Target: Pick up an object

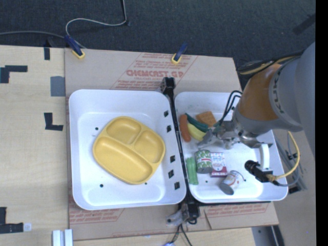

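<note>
Across the table (31,137) sit two white bins side by side. Left bin (82,106): yellow divided tray (129,149), tilted, at centre. Right bin (205,189): arm (266,99) reaching in from 3 o'clock, gripper (215,135) low over the clutter; cannot tell how the jaws stand. Green-and-white packet (210,163) at centre, green bar (191,171) at 9 o'clock of it, small can (230,181) at 5 o'clock, orange carrot (184,128) at 11 o'clock, orange wedge (206,118) at 12 o'clock.
</note>
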Robot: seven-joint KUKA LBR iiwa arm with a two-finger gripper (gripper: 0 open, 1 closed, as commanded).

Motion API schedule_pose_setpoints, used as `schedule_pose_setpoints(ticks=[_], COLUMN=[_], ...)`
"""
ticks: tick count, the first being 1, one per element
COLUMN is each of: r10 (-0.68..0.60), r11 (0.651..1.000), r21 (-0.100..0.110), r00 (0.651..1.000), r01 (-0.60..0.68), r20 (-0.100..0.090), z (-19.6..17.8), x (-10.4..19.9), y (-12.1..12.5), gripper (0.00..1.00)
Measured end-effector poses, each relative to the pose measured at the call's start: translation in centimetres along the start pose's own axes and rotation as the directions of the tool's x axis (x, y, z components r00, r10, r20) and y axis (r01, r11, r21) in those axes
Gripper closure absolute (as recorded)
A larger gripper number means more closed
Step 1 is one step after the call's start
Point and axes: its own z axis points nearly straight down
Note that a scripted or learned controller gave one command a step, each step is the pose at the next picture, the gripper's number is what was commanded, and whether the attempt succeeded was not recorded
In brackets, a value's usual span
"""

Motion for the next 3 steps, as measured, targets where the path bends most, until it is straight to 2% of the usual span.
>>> schedule_pose_setpoints(ticks=[1,2,3], r10=[-0.001,-0.001,0.000], r11=[1.000,1.000,1.000], r21=[0.001,0.001,-0.001], r00=[1.000,1.000,1.000], r01=[0.001,0.001,0.000], r20=[-0.001,-0.001,-0.001], z=[-0.9,-0.9,1.1], x=[0.1,0.1,-0.5], y=[0.0,0.0,4.6], gripper=[1.00,0.00,0.00])
